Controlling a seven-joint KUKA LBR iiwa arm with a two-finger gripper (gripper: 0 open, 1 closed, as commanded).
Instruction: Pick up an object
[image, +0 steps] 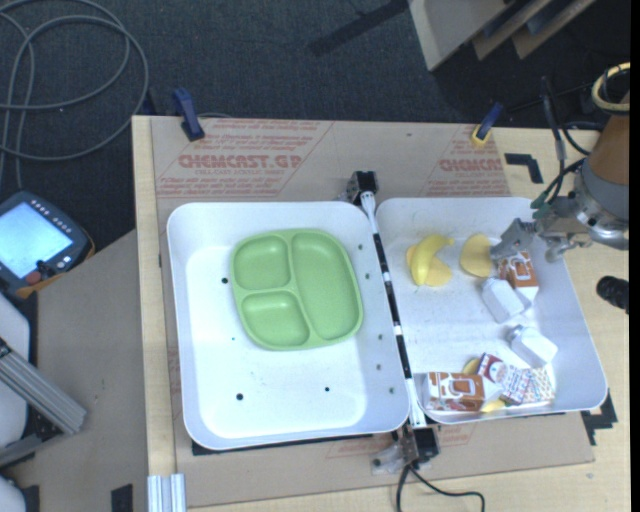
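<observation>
the hand (535, 235) hangs low over the upper right part of the right bin (590, 330), and from where i stand i cannot tell how it is set or whether it has anything in it; nothing shows plainly gripped. the likeliest thing for it looks to be the small red and white carton (518, 270) lying right beneath and just beside it, touching or nearly touching a white block (500, 298) below. that carton looks light and thin-walled, probably stiff enough to take a squeeze across its narrow sides but apt to dent or skid on the smooth bin floor if pinched at a corner; i would go across its short width, near the middle. close to its left lies a yellow rounded piece (477, 256), and further left a yellow banana-like toy (430, 262), both seemingly smooth plastic, light, curved and likely slippery, best caught across the thickest part. another white block (532, 346) sits lower, and flat printed packets (495, 385) crowd the bin's near edge, lying so flat they would be hard to get under. the left bin (200, 300) holds a green divided tray (297, 288), broad and shallow, awkward for such a hand.
</observation>
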